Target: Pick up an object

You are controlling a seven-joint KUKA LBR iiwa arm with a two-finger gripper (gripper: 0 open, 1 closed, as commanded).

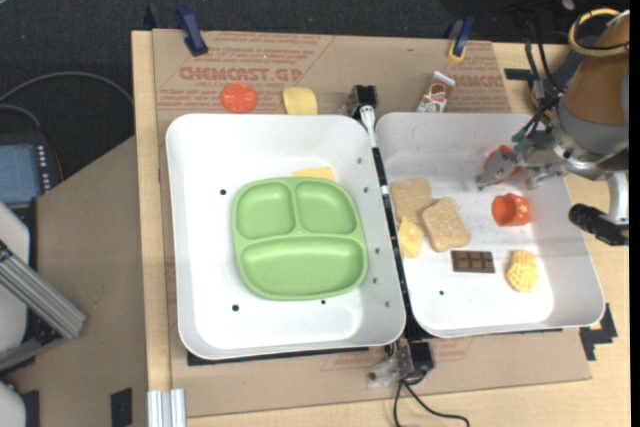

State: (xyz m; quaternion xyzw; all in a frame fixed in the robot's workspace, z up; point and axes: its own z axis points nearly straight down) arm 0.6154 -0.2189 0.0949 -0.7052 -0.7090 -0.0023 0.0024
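The end effector (512, 165) hangs over the right bin's (570, 310) far edge; its finger spread is unclear. A yellow piece (314, 174) hides behind the green plate (298, 237).

Bench (300, 60) with two white bins and a few loose pieces on its top.
The brown board top carries the right bin (560, 310) directly beneath the gripper (515, 165) and the left bin (190, 245) well off to the gripper's left, the two touching along their inner edges. Beyond the bins, farther left of the gripper, lie an orange round piece (238, 97), a yellow block (299, 101) and a small brown-and-white carton (436, 93), which is nearest to it.
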